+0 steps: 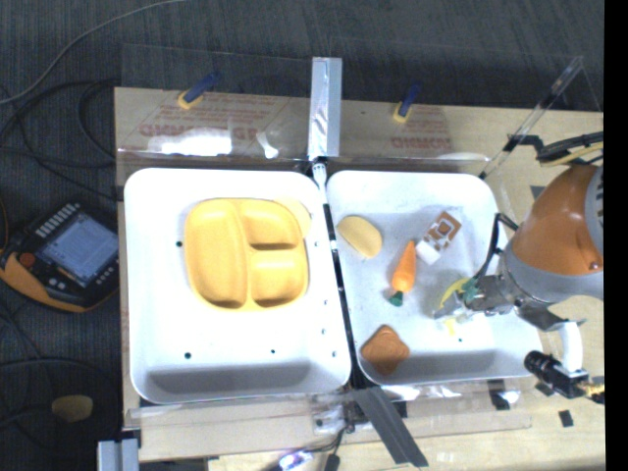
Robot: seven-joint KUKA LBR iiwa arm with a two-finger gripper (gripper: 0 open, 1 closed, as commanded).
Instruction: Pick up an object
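A grey KUKA arm (559,243) with an orange band reaches into the right bin (471,189) from its right-hand edge, its gripper (461,297) low over the bin floor toward the right side, short of the front edge. By the look of things the task is at the approach-and-grasp step: nothing is raised off the floor, and no object can be made out between the fingers. How wide the tool stands cannot be told from this slanted overhead view (the wrist and a tangle of yellow-green wiring mask the tip), nor is it clear whether the tip touches the floor or hovers just above it.

The candidates for picking lie spread across the right bin. A carrot (403,269) with a green stub lies near the middle, just left of the gripper and apart from it. A small white-and-brown box (439,234) sits just beyond the carrot toward the back edge. A pale yellow rounded piece (359,235) rests near the left edge, and an orange-brown lump (384,347) sits by the front left corner. The left bin (157,361) carries a yellow divided tray (245,251) near its centre.

The next move likely calls for settling on one object, the carrot being nearest, centring the tool over it, closing across its narrow width and lifting straight up clear of the bin wall.
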